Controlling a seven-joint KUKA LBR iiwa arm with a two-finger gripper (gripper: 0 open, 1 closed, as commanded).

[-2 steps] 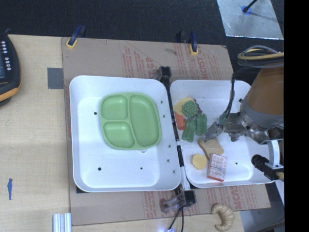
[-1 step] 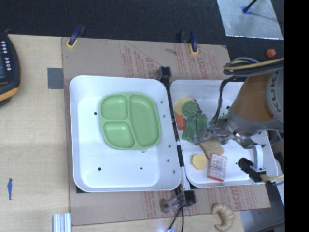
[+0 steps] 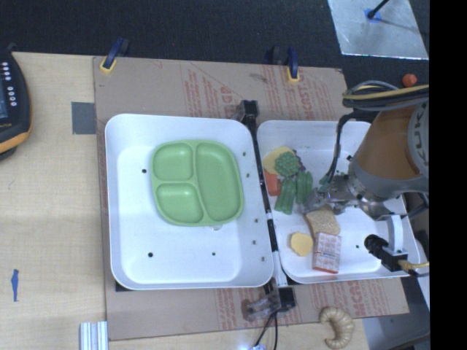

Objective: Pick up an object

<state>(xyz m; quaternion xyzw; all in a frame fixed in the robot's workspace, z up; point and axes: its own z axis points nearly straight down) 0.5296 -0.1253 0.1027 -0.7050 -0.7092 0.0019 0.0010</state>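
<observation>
Starting at the nine o'clock edge, a black and orange pendant (image 3: 11, 97) lies on the wooden table (image 3: 51, 217), with a grey tape patch (image 3: 83, 117) toward three o'clock from it. A brown cardboard sheet (image 3: 182, 79) is pinned down by two clamps at twelve o'clock and carries both white bins. The left bin (image 3: 124, 268) holds a green divided plate (image 3: 197, 181), its three compartments facing up, sitting toward the bin's twelve o'clock half.

Across the shared rims, the right bin (image 3: 365, 272) holds a cluster of toy foods. At its ten o'clock corner a yellow piece (image 3: 273, 156) touches a dark green broccoli-like piece (image 3: 289, 164), with an orange carrot-like piece (image 3: 272, 184) just below and green pods (image 3: 293, 191) leaning beside it. Toward six o'clock lie a tan slice of bread (image 3: 323, 221), a small yellow round piece (image 3: 300, 243) and a red and white packet (image 3: 327, 253), the packet touching the bread.

The arm (image 3: 387, 155) hangs over the bin's three o'clock side, and the hand (image 3: 327, 193) sits low between the green pods and the bread; whether it is spread or pinching anything I cannot tell. Below the bins, at six o'clock, a tan croissant (image 3: 338, 325) rests on the table.
</observation>
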